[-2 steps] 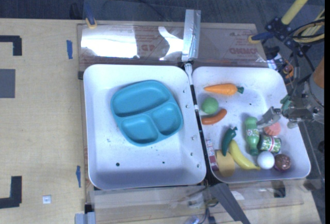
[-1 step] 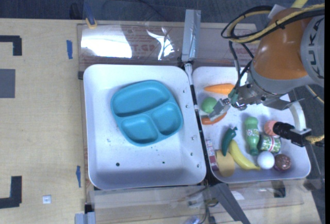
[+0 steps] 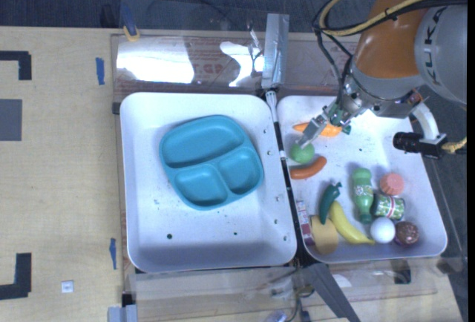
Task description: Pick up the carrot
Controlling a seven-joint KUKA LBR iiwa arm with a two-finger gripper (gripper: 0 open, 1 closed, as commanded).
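The carrot [image 3: 332, 131] is a small orange piece lying at the back of the right bin [image 3: 427, 194], with one orange end poking out to the left. My gripper [image 3: 316, 130] hangs low right over it and covers its middle. Whether it touches the carrot is hidden by the gripper body. The grey arm with its orange band [image 3: 393, 27] comes in from the upper right.
A green round fruit [image 3: 302, 153] and an orange sausage-like piece [image 3: 308, 168] lie just in front of the gripper. Further forward are a banana [image 3: 346, 223], a green pepper [image 3: 327, 202], a can [image 3: 388, 206] and several other toys. The left bin [image 3: 141, 224] holds a blue divided plate [image 3: 211, 159].
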